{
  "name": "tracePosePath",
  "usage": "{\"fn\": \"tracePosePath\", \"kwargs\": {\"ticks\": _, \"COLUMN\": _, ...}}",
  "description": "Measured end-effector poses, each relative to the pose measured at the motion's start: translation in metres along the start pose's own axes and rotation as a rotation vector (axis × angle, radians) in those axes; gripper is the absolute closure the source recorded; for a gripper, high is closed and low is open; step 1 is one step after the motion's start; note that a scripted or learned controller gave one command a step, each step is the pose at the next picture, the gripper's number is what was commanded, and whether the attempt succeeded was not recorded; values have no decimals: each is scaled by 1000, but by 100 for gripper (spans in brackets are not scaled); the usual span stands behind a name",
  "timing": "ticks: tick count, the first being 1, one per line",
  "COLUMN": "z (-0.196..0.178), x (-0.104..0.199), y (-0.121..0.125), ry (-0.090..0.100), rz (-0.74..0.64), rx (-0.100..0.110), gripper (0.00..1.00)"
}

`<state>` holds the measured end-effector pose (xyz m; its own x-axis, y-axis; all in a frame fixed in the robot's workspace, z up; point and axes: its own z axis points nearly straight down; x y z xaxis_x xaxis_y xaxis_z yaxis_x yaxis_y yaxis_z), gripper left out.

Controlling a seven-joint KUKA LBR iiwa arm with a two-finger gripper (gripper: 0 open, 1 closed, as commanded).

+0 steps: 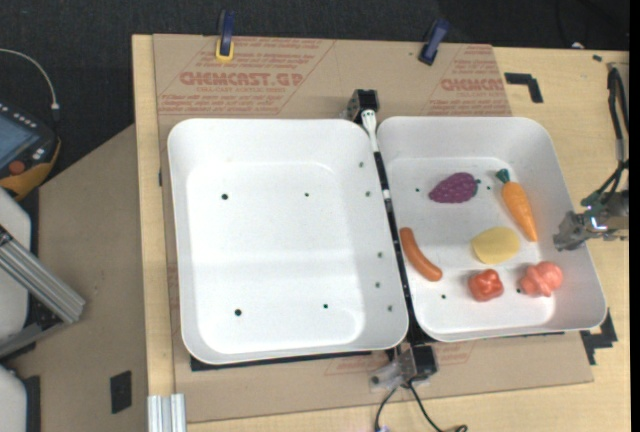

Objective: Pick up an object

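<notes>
- Progress: nothing lifted yet, going by how things lie. All six items rest on the floor of the right bin (560, 145). Reach, grasp and lift are all left to do.
- My gripper (578, 230) sits at the right bin's right rim, just beside the carrot (518, 208) and above the pink item (541, 278). It looks small and dark here; I cannot tell how it is set. No item is seen in it.
- Landmark: the yellow piece (496, 244), roughly mid-bin.
- Carrot: just up and right of the yellow piece, nearest my gripper, so my likely target. Long axis runs near vertical in view, tilted slightly. Green top points to the far rim, narrow tip to the near rim and a little right.
- Grapes (453, 188): up and left of the yellow piece. Oval, long axis about left-right.
- Sausage (420, 253): left of the yellow piece, close to the bin's left wall. Long axis slants from upper left to lower right.
- Tomato (485, 284): just below the yellow piece, round, no clear axis.
- Pink item: below and right of the yellow piece, lumpy, no clear axis.
- Left bin (200, 150): well apart from the yellow piece, across the divide.
</notes>
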<state>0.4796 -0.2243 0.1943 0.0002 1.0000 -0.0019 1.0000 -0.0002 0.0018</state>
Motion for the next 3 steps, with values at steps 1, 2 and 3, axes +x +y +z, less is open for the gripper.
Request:
{"fn": "tracePosePath", "kwargs": {"ticks": 1, "z": 114, "x": 1, "y": -1, "ry": 2, "rz": 1, "rx": 2, "gripper": 100}}
{"fn": "tracePosePath", "kwargs": {"ticks": 2, "z": 99, "x": 0, "y": 0, "ry": -1, "rz": 1, "rx": -1, "gripper": 100}}
{"fn": "tracePosePath", "kwargs": {"ticks": 3, "z": 3, "x": 21, "y": 15, "ry": -2, "rz": -4, "rx": -9, "gripper": 100}}
